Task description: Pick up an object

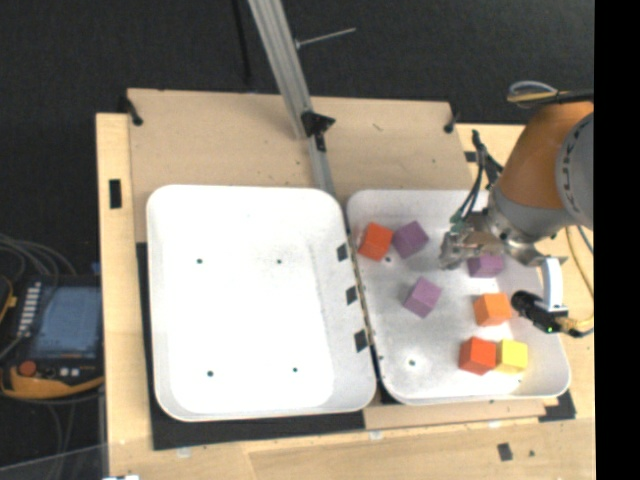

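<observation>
The right bin [400,383] holds several small blocks. An orange block [376,240] and a purple block [410,238] lie side by side near its far left. Another purple block [422,296] sits in the middle. An orange block [491,309] lies to the right, and an orange block [479,354] touches a yellow block [513,355] near the front right. My gripper [466,247] hangs low over the bin's far right part, right beside a purple block [487,264] that the wrist partly hides.
The left bin [245,298] stands beside the right one, with a row of black clips between them. A slanted metal pole [285,63] rises from the bench behind the bins. A pendant with cables lies off the bench at the far left.
</observation>
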`<action>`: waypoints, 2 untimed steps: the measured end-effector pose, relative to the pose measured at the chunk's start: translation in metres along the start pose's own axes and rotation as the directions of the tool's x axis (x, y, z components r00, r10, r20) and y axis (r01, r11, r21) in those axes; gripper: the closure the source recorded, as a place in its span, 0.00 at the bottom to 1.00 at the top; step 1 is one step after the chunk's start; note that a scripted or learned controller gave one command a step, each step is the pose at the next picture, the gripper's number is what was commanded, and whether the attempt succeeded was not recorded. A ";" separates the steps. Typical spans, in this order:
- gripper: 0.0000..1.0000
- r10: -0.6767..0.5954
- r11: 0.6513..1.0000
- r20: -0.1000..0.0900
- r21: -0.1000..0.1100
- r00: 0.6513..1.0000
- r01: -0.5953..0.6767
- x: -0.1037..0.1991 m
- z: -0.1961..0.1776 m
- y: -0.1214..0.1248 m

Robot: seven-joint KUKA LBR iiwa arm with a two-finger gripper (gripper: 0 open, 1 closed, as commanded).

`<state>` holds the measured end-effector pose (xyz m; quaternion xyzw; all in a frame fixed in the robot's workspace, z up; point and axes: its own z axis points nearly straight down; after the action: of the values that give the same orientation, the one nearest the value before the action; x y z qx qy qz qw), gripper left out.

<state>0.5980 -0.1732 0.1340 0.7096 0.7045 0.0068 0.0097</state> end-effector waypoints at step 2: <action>1.00 -0.011 1.000 -0.002 0.016 1.000 0.011 -0.005 -0.110 0.002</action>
<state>0.5971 -0.1781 0.2444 0.7059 0.7083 0.0018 0.0034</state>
